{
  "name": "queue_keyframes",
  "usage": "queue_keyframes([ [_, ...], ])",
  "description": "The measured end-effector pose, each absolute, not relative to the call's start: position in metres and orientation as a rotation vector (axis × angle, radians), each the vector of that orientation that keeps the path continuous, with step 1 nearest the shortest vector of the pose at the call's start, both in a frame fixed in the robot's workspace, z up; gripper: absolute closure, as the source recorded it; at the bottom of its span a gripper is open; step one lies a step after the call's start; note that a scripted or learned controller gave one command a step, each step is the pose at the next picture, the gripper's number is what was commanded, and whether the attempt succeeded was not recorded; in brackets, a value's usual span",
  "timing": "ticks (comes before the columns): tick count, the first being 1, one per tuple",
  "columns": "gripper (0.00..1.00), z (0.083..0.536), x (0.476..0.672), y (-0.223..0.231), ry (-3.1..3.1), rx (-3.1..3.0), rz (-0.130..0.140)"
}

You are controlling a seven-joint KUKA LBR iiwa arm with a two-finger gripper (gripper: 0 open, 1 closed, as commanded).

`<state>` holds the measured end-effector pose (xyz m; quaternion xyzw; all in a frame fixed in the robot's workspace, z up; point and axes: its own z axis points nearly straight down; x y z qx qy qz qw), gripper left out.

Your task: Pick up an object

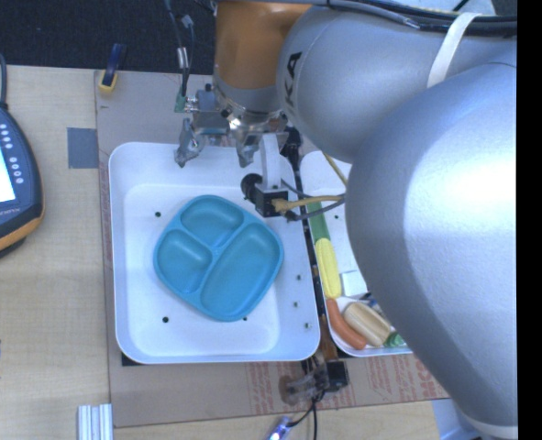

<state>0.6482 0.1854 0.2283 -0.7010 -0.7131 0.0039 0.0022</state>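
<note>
Note that the gripper [215,149] hangs over the far rim of the left bin [133,246], its two fingers spread apart with nothing between them. The blue plate [218,258] lies flat on the bin floor, nearer the camera than the gripper and apart from it. The plate is low and broad; only its rim offers a grip. Its long axis runs on a diagonal. Expect ample room around it, since the floor about the plate is bare.
</note>
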Motion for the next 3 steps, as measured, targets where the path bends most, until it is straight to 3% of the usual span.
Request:
queue_keyframes([
  [1,0.0,0.144,0.656,0.146,-2.226,-2.215,0.01],
  [2,0.0,0.24,0.657,0.091,-2.224,-2.218,0.003],
  [3,0.0,0.091,0.656,0.114,-2.225,-2.216,0.006],
])
